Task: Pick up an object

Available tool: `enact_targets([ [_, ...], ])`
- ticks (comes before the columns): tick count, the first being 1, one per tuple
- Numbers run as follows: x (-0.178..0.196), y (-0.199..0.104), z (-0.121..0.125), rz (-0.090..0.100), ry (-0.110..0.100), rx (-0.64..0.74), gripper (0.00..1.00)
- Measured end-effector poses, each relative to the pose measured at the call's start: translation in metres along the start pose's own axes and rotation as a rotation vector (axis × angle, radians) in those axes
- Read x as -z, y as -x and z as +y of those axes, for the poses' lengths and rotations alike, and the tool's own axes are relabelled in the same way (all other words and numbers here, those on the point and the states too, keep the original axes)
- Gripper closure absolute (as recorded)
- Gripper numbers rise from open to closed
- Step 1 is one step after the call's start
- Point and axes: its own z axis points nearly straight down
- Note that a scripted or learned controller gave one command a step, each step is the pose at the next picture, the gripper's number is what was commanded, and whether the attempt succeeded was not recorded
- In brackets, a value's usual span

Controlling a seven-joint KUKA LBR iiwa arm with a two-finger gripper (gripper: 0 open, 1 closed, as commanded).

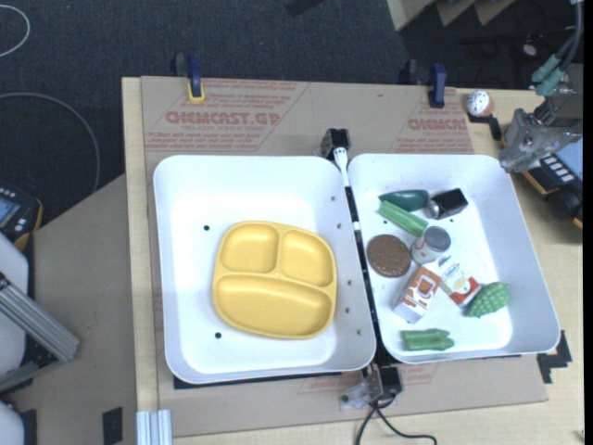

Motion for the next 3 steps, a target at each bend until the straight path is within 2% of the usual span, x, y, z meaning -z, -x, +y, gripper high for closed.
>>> enact_targets([
  [1,-0.153,0.019,-0.004,0.002,-0.023,-0.005,1.00],
  [2,-0.261,0.057,0.020,0.002,-0.017,-0.006,1.00],
  [3,-0.181,0.019,-0.002,0.002,0.002,0.003,1.00],
])
